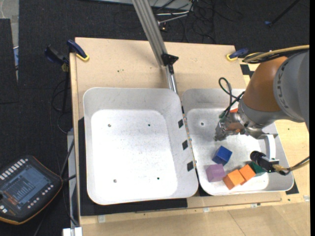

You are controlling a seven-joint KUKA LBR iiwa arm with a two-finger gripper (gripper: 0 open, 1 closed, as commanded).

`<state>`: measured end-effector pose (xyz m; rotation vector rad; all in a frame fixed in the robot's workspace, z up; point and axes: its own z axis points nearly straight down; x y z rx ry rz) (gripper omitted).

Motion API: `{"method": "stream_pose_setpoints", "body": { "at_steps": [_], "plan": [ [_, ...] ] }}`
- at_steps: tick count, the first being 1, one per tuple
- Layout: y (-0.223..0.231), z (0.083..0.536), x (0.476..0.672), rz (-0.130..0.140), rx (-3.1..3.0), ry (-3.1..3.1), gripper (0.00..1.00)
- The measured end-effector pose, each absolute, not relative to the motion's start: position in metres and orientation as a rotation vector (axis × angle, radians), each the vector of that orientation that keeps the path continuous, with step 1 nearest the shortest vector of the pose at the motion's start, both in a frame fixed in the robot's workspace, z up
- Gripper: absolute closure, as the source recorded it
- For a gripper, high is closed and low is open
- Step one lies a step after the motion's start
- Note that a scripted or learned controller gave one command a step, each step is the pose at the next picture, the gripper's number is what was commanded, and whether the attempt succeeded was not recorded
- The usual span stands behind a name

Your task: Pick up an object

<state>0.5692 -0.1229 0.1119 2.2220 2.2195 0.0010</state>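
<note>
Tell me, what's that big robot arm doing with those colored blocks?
The robot arm is reaching into the right bin, with its gripper just above a blue block. Nothing is picked up yet. A purple block, an orange block and a green block sit near the front. The left bin isn't being touched.

Bench [128,63]: pale particle-board top, slanted view, dark floor around. Two shallow white bins directly on it, side by side, touching along the middle. Left bin [93,102] nearer the left edge; right bin [202,100] toward the right edge, partly under the arm. Blue-and-yellow clamp [78,50] at far left corner, another [236,54] at far right corner. Slanted metal pole [150,26] meeting the top near the far edge, above the bins' seam
</note>
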Motion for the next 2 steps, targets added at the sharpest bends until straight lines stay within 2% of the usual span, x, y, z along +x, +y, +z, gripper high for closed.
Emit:
{"method": "stream_pose_setpoints", "body": {
  "at_steps": [2],
  "plan": [
    [-0.134, 0.202, 0.579, 0.004, 2.216, 2.219, 1.0]
  ]
}}
